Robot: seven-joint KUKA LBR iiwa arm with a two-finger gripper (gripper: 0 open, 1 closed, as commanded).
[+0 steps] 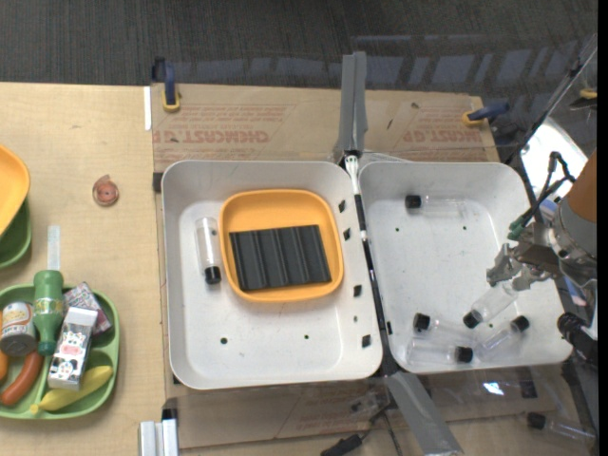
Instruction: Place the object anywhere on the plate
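Observation:
An orange plate (282, 199) lies in the left bin (275, 345) with a dark ridged block (280, 257) on it. A clear vial with a black cap (206, 247) lies just left of the plate on the bin floor. In the right bin (437, 259) several more clear black-capped vials lie scattered: one at the back (427, 200) and a cluster at the front right (489, 310). My gripper (508, 272) hangs low over the right bin's right side, just above and behind that cluster. The clear vials are hard to make out under it.
A divider and black clips run between the two bins (359, 245). Left of the bins, a green tray of toy food (57, 350) and an orange dish (11, 193) sit on the wooden bench. Cardboard lies behind the bins.

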